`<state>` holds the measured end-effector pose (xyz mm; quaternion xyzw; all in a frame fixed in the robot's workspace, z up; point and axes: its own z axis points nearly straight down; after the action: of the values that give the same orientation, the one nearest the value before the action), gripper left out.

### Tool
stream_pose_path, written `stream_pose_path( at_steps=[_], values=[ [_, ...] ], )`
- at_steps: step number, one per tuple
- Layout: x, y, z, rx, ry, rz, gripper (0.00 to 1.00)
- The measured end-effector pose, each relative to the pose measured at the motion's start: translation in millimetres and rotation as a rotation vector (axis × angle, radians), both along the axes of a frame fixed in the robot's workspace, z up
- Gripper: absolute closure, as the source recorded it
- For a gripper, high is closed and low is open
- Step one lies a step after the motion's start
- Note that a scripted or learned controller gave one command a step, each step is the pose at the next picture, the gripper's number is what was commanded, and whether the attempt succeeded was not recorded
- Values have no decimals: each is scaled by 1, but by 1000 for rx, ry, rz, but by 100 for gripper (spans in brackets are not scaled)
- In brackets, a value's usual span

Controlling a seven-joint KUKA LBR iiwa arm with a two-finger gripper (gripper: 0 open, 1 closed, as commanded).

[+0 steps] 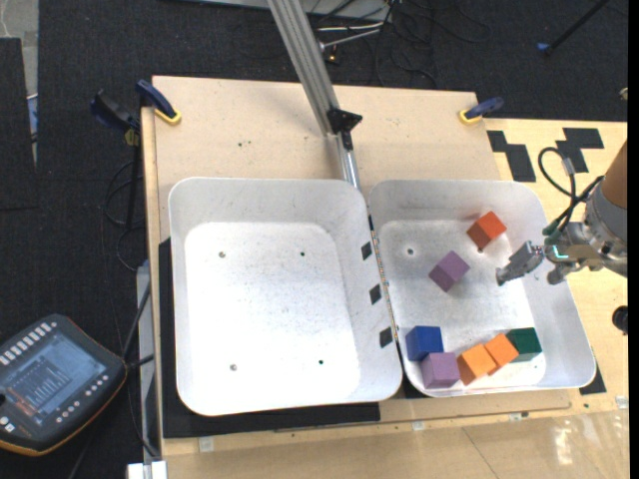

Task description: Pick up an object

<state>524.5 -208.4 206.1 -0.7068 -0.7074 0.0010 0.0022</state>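
The right bin (559, 297) holds several small blocks. An orange block (487, 230) lies near its back, and a purple block (449, 270) sits in the middle. Along the front edge stand a blue block (424, 342), a purple block (441, 369), an orange block (478, 358) and a green block (523, 344). My gripper (519, 264) hangs over the right part of this bin, to the right of the middle purple block and just below the back orange block. I see nothing between its fingers.
The left bin (190, 218) sits beside the right one on the wooden bench. A metal pole (310, 58) slants down from the back to the bins' divide. Clamps (160, 103) sit at the bench's back corners. A teach pendant (50, 377) lies at lower left.
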Motion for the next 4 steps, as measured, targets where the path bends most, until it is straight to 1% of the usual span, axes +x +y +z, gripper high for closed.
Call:
stream_pose_path(
  at_steps=[1,2,3,4],
  values=[
    [1,0,2,-2,-4,0,0],
    [4,10,-50,0,0,1,0],
    [9,16,-112,0,0,0,0],
    [9,16,-111,-1,-3,-1,0]
  ],
)
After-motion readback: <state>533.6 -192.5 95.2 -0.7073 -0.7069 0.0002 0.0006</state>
